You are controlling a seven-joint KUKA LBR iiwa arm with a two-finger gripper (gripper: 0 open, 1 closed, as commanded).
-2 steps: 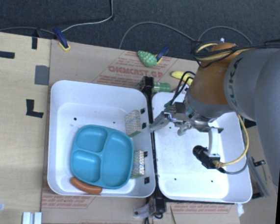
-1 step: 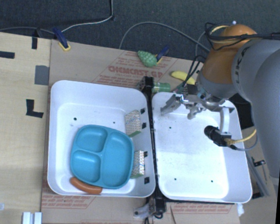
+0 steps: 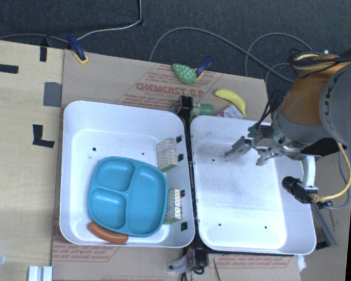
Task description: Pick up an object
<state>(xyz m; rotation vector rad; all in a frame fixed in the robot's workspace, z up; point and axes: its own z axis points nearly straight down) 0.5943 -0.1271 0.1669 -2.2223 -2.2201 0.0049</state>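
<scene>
The gripper (image 3: pixel 250 152) hangs over the far part of the right bin (image 3: pixel 289 240), its two fingers spread apart with nothing between them. The likely targets sit in the left bin (image 3: pixel 78 121): a blue divided plate (image 3: pixel 127 195), an orange sausage-shaped toy (image 3: pixel 107 233) against its near edge, and two small packets (image 3: pixel 167 151) (contents unreadable) beside the divider, so the arm must probably cross leftward.

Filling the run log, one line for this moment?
gripper: open, over right bin, holding nothing | left bin: blue plate, sausage | pick: not yet done
</scene>
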